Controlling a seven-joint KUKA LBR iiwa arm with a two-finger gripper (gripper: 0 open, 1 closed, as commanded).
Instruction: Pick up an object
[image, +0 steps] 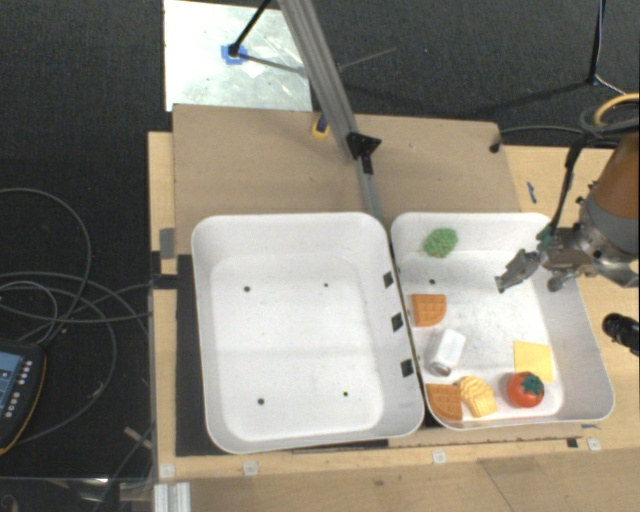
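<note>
White right bin (590, 395), six items, end effector (535, 275) above, seemingly open, holding nothing.

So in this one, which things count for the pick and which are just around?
Job:
gripper
green lump
orange waffle
white block
yellow square
tomato
yellow corn piece
right bin

Lying about:
left bin
pendant
cables

My bins (290, 240) look smooth white plastic; bench (260, 160) matt brown board; tomato (526, 389) glossy; floor (80, 100) rough dark carpet.
</note>
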